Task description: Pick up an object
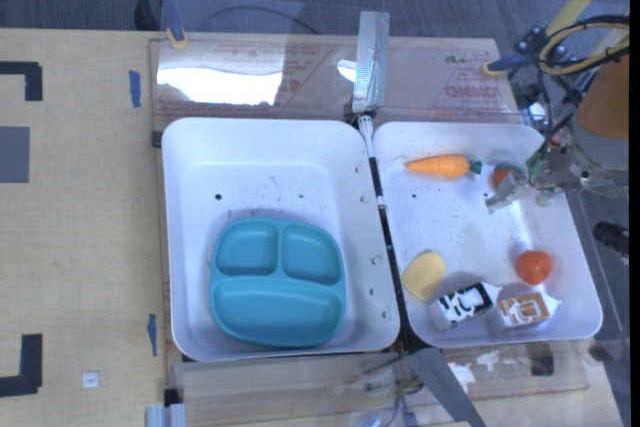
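The right bin [585,260] holds an orange carrot [438,166] at its back. A red tomato-like ball [534,266] lies near the right wall. Along the front lie a yellow piece [424,274], a black-and-white toy [463,303] and an orange-and-white packet [523,308]. My gripper [518,189] hangs low over the bin's back right part, just right of the carrot's green end. A small orange-red object [501,177] sits right at the gripper's left side. Whether it is held is unclear.
The left bin [190,155] holds a blue divided plate [278,282] at its front. The divider [378,205] runs between the bins. Cables [560,45] and the arm's orange band [610,105] crowd the back right. A clear panel [250,75] stands behind the bins.
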Controlling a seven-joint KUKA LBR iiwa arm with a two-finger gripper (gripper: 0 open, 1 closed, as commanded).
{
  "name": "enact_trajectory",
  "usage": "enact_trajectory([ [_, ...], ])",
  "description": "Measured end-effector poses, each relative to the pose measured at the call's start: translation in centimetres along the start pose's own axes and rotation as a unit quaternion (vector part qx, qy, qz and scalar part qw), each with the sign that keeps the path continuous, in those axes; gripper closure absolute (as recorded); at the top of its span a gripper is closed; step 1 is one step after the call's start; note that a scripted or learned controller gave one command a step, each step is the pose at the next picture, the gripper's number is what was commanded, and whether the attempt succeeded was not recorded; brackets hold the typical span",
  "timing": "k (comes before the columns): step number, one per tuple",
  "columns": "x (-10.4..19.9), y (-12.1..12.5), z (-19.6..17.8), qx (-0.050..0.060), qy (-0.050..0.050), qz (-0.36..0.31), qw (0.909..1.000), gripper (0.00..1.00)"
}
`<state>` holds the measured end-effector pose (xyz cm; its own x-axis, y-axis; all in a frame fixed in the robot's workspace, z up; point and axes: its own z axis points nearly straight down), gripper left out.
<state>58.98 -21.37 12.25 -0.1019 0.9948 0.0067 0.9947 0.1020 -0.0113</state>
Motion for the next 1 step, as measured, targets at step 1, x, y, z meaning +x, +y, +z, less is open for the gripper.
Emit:
enact_trajectory([
  [1, 0.02, 6.38, 3.4, -0.005, 0.007, 0.034, 0.9994, 0.0],
])
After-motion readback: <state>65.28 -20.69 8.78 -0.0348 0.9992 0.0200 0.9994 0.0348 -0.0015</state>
